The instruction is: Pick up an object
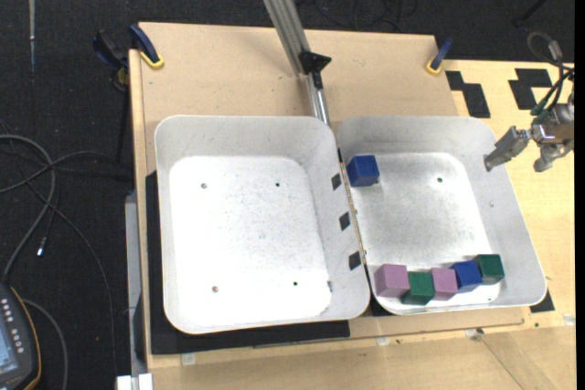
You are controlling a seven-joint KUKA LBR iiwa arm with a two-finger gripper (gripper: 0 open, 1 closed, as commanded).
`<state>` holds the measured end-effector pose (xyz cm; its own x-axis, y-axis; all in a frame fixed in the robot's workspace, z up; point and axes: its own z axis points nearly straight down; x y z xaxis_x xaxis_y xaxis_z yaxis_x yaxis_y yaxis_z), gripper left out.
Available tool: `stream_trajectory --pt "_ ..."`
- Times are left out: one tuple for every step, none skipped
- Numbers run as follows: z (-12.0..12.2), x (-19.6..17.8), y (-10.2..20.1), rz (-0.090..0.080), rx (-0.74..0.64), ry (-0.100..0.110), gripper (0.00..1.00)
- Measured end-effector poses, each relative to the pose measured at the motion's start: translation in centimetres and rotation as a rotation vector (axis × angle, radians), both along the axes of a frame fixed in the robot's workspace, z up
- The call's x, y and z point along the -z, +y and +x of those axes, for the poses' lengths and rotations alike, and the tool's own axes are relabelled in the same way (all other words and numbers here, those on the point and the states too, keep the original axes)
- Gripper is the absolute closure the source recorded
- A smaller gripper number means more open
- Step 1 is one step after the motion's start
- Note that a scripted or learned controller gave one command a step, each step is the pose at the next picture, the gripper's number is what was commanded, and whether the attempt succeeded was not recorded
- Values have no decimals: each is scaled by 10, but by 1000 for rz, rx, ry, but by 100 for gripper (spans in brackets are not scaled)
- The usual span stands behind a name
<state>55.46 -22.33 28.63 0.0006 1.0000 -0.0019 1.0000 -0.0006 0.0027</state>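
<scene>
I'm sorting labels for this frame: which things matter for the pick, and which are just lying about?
For the job: gripper; lone blue block; row of blocks; right bin.
Lying about: left bin; clamps; metal pole; cables.

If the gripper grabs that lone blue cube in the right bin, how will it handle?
The blue cube looks rigid with flat faces, so it will likely slide, not roll. It seems small and probably light. Standing apart from the row of blocks, it should allow a clean grasp.

Two clamps at the bench back corners, cables left.
</scene>
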Motion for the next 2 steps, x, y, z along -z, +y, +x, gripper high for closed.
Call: stream_trajectory --pt "16 3 38 1 -8 0 0" --pt "2 73 79 5 -7 10 0"
